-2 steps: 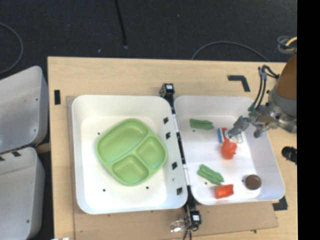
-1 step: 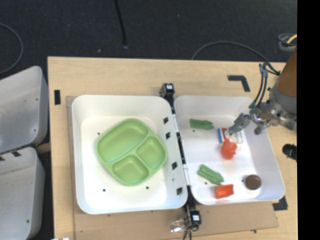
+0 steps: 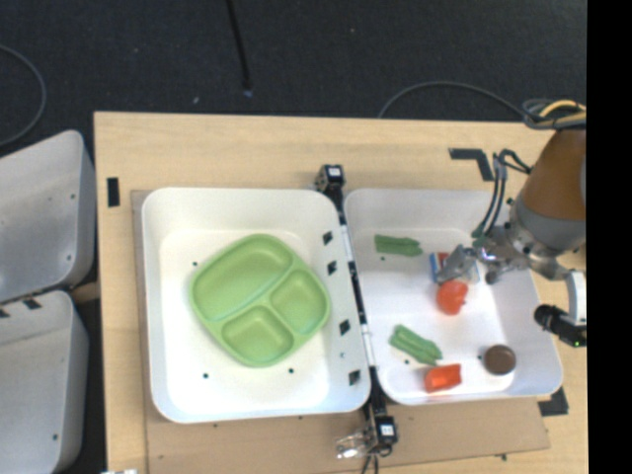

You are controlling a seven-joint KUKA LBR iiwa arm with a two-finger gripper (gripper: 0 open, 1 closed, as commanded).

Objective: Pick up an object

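The right bin [image 3: 390,294] holds several small objects. A red rounded object [image 3: 451,298] lies near its middle, and my gripper [image 3: 457,269] sits directly over its upper edge, touching or nearly touching it. A small blue piece [image 3: 434,265] shows just left of the gripper. A green piece [image 3: 397,246] lies at the bin's upper left and another green piece [image 3: 414,344] lower down. An orange-red block [image 3: 443,377] rests near the front wall, with a brown round object [image 3: 499,359] to its right.
The left bin [image 3: 163,265] carries a green divided plate [image 3: 259,300]. A black-clipped divider wall [image 3: 348,284] separates the two bins. The arm's orange band [image 3: 555,176] and cables hang over the right bin's far right corner.
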